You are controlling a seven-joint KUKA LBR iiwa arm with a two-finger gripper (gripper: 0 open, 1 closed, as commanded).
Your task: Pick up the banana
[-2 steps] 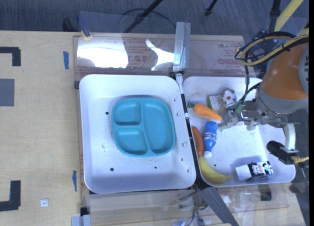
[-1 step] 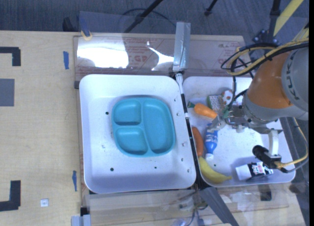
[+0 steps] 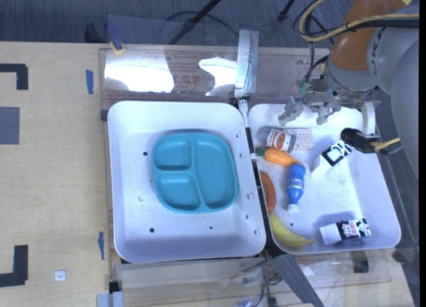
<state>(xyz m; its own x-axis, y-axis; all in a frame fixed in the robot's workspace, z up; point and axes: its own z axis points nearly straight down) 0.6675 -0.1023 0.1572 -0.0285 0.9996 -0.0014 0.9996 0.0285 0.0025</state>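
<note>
**Mia:** What is on the desk (image 3: 46,186)?

**Ben:** Two flat white bins, side by side. They look like smooth plastic with round corners. The left bin (image 3: 126,226) has a blue tray (image 3: 195,171) in it. The tray is smooth and has three parts: two small ones on the left and one long one on the right.

**Mia:** And the right bin (image 3: 373,199)?

**Ben:** Lots of small things. The banana (image 3: 289,232) is yellow and curved, like a smile. It lies at the near edge of the right bin, close to the wall next to the left bin.

**Mia:** What is near it?

**Ben:** A blue bottle (image 3: 295,184) with a white cap stands just above it, tipped over. A long red-orange thing (image 3: 268,191) lies by the wall. There is an orange carrot (image 3: 279,158), a little can (image 3: 282,140) on its side, a card with red dots (image 3: 303,139), a black and white block (image 3: 336,153), and a white thing with black spots (image 3: 343,230) right of the banana.

**Mia:** Where is the claw (image 3: 307,110)?

**Ben:** Up at the far end of the right bin. It is grey metal under the round orange band (image 3: 363,26). Its two fingers are spread apart, and nothing is between them.

**Mia:** Is it close to the banana?

**Ben:** No. The banana is well apart from it, at the other end of the bin. The can, the carrot and the bottle lie between them.
</note>
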